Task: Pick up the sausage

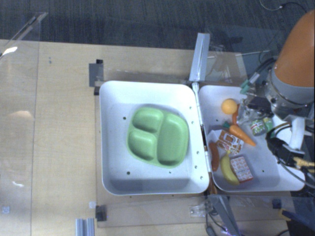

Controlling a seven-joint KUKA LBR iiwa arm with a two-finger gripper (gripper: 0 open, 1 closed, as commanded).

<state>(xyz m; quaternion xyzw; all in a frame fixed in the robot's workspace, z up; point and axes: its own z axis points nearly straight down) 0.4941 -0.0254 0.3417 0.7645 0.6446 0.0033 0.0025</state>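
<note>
Two shallow white bins sit side by side on a pale wooden worktop [54, 132]. One left bin [110, 176] holds a single green divided plate [158, 136] with three compartments, lying near the bin's middle. One right bin [283, 181] holds a small cluster of toy foods. One sausage [214, 156], reddish brown, lies at the left edge of that bin, just beside the wall shared with the left bin; its long axis runs almost straight up and down the view, one end pointing toward the far side of the bin and the other toward the near side. One yellow banana [227, 170] lies just to the sausage's right, near its lower end. One orange carrot [241, 133] lies slantwise above them, and under it sits one small red and white packet [230, 142]. One more packet with a checked pattern [241, 168] rests against the banana. One round orange fruit [228, 106] sits near the bin's far left corner. One grey arm with an orange band [298, 48] reaches in from the right, and its tool [252, 116] hangs over the bin's far half, beside the orange fruit and above the carrot, well apart from the sausage. Whether the tool is open or closed cannot be told, as its tip is lost among cables and a small green and white object [260, 126].
</note>
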